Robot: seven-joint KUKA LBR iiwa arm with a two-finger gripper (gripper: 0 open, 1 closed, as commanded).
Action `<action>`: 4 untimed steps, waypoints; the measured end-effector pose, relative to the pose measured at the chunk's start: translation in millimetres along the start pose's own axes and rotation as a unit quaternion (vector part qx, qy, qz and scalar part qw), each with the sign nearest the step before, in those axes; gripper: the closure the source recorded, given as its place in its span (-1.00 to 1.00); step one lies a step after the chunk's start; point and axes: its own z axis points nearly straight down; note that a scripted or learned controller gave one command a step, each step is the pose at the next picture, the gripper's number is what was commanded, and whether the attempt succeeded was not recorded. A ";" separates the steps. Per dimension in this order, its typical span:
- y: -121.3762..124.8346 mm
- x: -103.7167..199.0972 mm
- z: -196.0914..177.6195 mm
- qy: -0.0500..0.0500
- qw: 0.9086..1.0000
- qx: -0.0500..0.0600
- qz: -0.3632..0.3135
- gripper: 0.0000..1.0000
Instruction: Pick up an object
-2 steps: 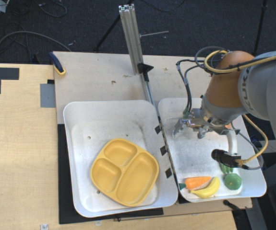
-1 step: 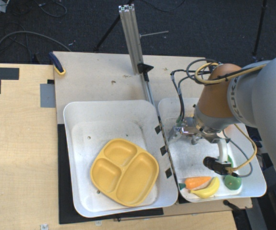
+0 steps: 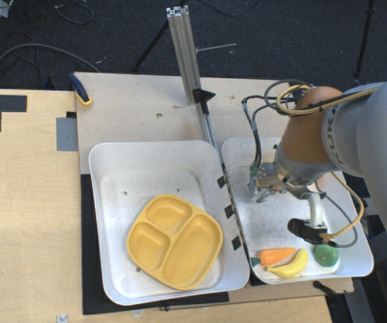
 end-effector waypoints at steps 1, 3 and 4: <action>8.1 -2.3 -58.6 0.000 1.000 -0.003 -0.003 1.00; 9.6 -18.3 -148.1 -0.001 1.000 -0.004 -0.002 1.00; 8.2 23.7 -139.6 0.000 1.000 -0.001 -0.004 1.00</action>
